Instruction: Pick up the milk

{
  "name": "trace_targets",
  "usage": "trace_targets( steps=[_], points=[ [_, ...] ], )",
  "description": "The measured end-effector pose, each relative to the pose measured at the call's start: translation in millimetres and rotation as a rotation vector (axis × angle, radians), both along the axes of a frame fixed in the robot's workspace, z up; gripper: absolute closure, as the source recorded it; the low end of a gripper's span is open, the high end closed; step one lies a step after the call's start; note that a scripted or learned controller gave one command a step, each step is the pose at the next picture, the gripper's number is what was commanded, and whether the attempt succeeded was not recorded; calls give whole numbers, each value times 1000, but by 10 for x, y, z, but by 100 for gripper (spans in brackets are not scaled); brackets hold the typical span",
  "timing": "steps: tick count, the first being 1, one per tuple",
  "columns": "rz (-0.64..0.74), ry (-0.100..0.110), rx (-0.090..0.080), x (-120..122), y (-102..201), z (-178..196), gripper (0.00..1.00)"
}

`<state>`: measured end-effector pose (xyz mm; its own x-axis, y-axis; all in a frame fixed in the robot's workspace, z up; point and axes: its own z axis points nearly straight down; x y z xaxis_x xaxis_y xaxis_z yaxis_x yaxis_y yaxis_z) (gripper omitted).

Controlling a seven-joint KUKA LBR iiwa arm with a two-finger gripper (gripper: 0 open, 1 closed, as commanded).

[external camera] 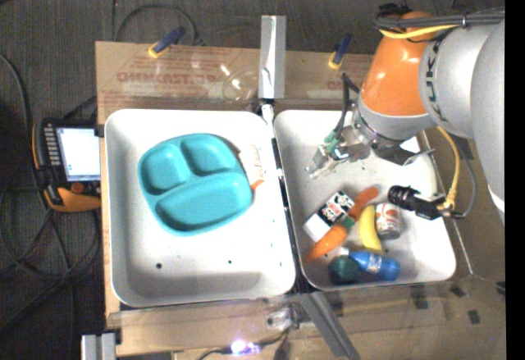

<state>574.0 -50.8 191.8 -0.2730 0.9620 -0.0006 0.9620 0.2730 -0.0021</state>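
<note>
The milk [331,214] is a small white carton with black cow patches, lying on its side in the middle of the right bin [443,264]. My gripper [325,162] hangs over the upper left of that bin, just above and slightly left of the carton and apart from it. Its fingers [315,170] stand open with nothing between them.
Beside the milk lie an orange carrot [331,242], a banana [369,228], a small can [389,221], a blue bottle [376,266] and a green item [344,270]. The left bin [131,268] holds a teal divided plate [195,182] and a small orange-and-white packet [255,166].
</note>
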Motion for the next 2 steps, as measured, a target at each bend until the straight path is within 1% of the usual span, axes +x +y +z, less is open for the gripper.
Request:
trace_targets(
  steps=[1,2],
  points=[
    [288,1,-2,15,-293,-95,100],
    [-8,1,-2,126,-402,-97,100]
  ],
)
